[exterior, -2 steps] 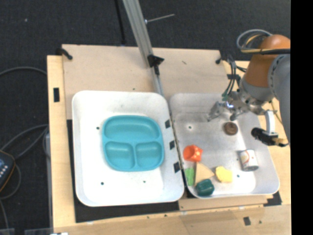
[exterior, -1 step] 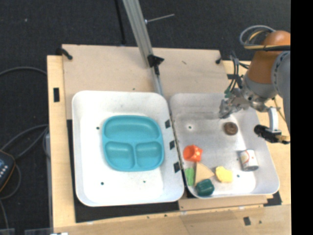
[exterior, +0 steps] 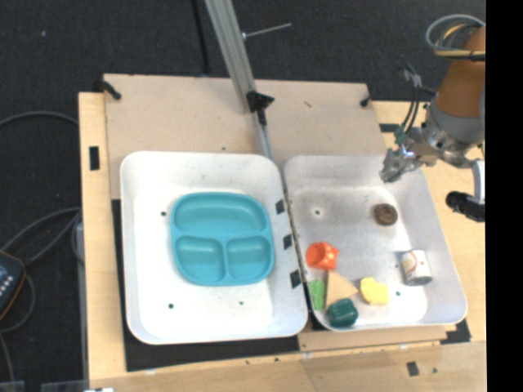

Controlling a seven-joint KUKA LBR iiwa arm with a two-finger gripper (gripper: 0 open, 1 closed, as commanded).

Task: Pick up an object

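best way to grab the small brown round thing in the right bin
Come straight down on the brown round object and close the fingers across its width. It lies low, alone on bare bin floor, with free space all round, so any finger orientation should fit. The gripper hangs just above it.

Overhead slanted view of the tabletop (exterior: 196,121) with two white bins. Left bin (exterior: 147,300): a teal divided plate (exterior: 221,237). Right bin (exterior: 343,186): brown disc (exterior: 385,214), orange cup (exterior: 322,256), small can (exterior: 414,266), yellow piece (exterior: 374,291), tan wedge (exterior: 340,287), green block (exterior: 342,312). The pincer (exterior: 395,168) hangs over the right bin's far edge.
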